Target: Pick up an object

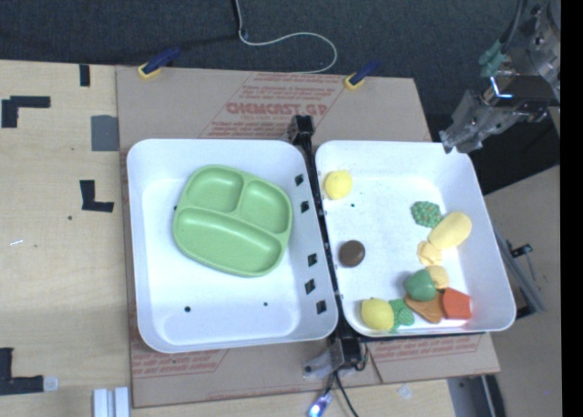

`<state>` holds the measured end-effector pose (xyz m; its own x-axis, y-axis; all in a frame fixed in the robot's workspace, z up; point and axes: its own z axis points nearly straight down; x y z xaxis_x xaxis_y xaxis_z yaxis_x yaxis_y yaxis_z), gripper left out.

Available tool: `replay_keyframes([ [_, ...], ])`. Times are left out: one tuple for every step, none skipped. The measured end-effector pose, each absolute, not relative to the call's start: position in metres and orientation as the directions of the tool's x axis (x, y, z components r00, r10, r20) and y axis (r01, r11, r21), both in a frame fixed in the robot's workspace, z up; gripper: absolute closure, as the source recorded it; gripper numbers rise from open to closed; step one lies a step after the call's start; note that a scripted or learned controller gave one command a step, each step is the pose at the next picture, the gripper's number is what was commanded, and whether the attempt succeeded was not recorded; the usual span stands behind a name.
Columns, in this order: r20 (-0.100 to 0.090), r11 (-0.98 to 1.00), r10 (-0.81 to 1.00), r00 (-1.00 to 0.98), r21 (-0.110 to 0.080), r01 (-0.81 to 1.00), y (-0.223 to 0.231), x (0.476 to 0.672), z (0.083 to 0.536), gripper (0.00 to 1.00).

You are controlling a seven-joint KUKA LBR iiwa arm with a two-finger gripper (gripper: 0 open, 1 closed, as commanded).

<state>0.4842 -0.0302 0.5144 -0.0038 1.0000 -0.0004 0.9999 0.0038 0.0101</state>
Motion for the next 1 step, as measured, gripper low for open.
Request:
replay_keyframes([
  [0.002,0.016,1.0,-0.016,-0.001,1.0,0.0951,0.4831,0.5124,1.0],
])
